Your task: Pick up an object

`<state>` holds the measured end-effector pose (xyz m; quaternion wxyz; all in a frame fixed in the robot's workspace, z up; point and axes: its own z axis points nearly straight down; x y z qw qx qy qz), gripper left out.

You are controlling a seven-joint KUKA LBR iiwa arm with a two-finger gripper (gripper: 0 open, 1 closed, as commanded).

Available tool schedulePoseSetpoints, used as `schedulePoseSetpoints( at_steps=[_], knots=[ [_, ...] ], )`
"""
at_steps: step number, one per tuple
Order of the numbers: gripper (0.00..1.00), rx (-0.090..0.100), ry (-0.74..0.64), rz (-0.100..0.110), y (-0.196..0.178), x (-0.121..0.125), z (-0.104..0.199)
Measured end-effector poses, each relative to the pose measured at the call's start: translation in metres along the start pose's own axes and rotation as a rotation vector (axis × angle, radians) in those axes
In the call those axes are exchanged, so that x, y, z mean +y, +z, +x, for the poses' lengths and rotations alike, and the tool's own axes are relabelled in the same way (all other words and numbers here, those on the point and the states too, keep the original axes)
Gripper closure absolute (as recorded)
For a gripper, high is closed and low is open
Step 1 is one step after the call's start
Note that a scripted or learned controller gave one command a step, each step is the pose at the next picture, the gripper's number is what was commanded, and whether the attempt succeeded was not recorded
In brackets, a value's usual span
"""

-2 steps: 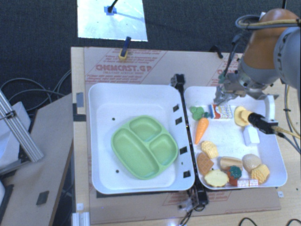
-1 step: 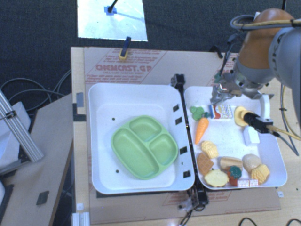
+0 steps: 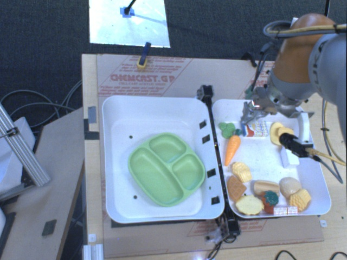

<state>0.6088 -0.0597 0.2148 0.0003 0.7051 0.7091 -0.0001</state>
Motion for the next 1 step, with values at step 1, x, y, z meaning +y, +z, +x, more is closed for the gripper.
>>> schedulePoseSetpoints(
  at_steps=[1],
  knots=[
    [1.0, 0.001, -0.001, -0.003, -0.016, -0.0049, 0.0037]
  ],
)
